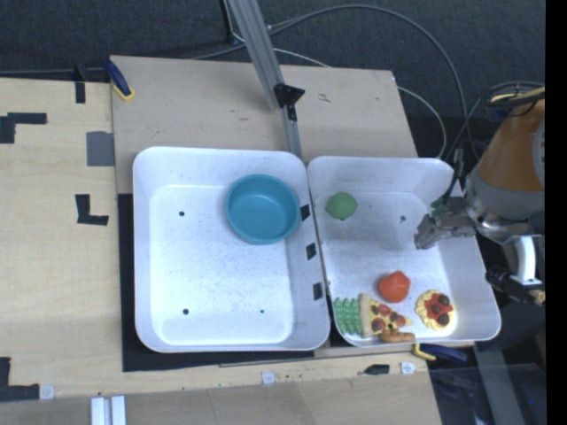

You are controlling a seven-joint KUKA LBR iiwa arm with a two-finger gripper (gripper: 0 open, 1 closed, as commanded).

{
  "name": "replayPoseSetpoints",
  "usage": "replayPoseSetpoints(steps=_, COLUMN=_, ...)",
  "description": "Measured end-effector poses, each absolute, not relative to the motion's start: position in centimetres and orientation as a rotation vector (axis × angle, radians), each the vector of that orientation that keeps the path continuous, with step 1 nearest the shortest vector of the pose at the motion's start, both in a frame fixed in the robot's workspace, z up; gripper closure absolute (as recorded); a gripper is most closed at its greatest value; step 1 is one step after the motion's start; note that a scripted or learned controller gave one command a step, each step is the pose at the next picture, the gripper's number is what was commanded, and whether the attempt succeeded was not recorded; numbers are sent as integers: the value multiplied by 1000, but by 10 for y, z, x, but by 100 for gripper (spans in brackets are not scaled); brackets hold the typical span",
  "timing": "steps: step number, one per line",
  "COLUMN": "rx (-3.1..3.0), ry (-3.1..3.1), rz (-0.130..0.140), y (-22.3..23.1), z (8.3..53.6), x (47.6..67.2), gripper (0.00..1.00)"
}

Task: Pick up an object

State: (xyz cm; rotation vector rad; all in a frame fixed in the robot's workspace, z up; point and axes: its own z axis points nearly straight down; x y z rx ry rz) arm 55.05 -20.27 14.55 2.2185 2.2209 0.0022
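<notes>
In the right bin (372, 171) lie a green ball (341, 206) near the back left, a red tomato-like ball (394, 285) toward the front, a pizza slice toy (376, 317) at the front left and a small round yellow tart with red bits (435, 310) at the front right. My gripper (429, 233) hangs over the right side of this bin, to the right of the green ball and up-right of the red ball. Nothing shows between its dark fingers.
A blue bowl (262, 208) sits in the left bin (159, 237) near its back right corner. A slanted metal pole (257, 42) crosses the bench behind the bins. Cables run along the back right.
</notes>
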Motion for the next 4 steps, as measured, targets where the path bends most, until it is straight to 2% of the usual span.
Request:
replayPoseSetpoints(steps=2, rx=2218, ry=2219, rz=3, y=-210, z=254, x=543, gripper=100)
replayPoseSetpoints(steps=3, rx=2217, ry=2228, rz=0, y=-156, z=241, x=548, gripper=100)
replayPoseSetpoints(steps=4, rx=2216, ry=2228, rz=1, y=-98, z=244, x=540, gripper=100)
